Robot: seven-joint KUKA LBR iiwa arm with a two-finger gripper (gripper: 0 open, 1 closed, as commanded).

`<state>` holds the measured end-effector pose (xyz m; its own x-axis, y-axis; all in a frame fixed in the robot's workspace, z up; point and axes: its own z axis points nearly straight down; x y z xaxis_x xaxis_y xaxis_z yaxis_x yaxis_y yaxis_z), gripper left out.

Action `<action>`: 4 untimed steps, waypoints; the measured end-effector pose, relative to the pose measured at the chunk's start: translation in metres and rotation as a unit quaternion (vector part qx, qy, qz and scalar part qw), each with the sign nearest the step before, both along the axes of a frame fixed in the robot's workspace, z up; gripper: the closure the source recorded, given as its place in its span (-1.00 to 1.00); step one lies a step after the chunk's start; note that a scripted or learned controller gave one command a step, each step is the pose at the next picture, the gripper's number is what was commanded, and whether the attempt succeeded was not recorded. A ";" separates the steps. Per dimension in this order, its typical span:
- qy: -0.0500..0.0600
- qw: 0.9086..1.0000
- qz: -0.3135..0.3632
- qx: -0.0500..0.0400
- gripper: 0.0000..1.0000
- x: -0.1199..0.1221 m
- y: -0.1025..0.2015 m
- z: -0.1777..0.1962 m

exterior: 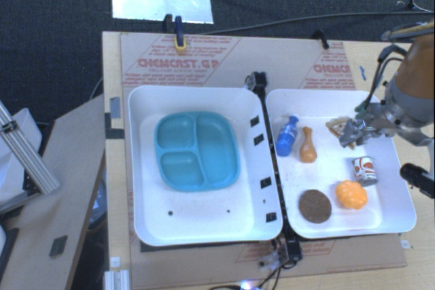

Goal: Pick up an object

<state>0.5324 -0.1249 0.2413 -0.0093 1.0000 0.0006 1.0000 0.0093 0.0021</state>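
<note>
Two white bins side by side on the bench, met along a seam with black clips. Left bin (146, 214): holds a teal plate (197, 149), three-part, lying flat near the middle. Right bin (401, 214): holds the loose pieces, laid well apart from one another, probably so each can be taken without knocking a neighbour.

Gripper (350, 134) low over the right bin's far side, reached in from the right and set just beside a tan piece (335, 124), possibly touching its right end. Open or closed: cannot tell, since the metal blurs against the white floor. Nothing seen held.

Judged the likely target, being nearest: the tan piece, close to the bin's far wall and right of the bottle (287, 137). Pale beige, small, flat-looking, with a ragged outline; right end partly covered by the gripper. Probably light and thin, so likely awkward to pinch from above and apt to slide on the smooth floor.

Elsewhere in the same bin:
- blue bottle, lying aslant by the seam
- orange club (308, 145) just right of it, narrow end up
- can (365, 170) with a red and white label, toward the near right
- orange fruit (351, 195) just below the can
- brown disc (315, 206) near the front wall
</note>
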 end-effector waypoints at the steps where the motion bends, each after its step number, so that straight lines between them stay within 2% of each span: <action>1: 0.000 1.000 0.000 0.000 1.00 0.009 0.051 -0.011; 2: -0.001 1.000 0.001 0.001 1.00 0.032 0.108 -0.010; 4: 0.000 1.000 -0.001 0.000 1.00 0.056 0.203 -0.003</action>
